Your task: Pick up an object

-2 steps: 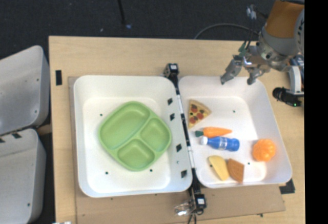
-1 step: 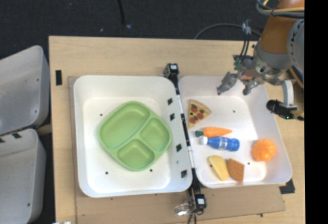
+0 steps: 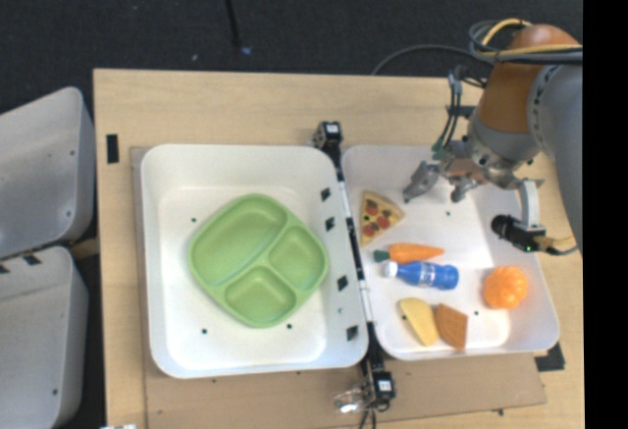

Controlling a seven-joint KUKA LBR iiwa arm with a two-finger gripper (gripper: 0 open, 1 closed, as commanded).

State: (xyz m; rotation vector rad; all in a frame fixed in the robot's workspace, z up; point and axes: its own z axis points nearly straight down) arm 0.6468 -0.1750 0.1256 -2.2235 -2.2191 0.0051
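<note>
Grey gripper (image 3: 441, 183) (fingers spread wide, holding nothing) hangs over the right bin (image 3: 392, 162), near the pizza slice (image 3: 379, 215).

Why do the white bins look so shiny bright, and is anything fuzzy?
In the camera view, the two white bins are washed pale by even overhead light; the toys cast only faint shadows. The pincer and grey arm look soft and slightly blurred; the green divided plastic plate stays fairly clear.
</note>
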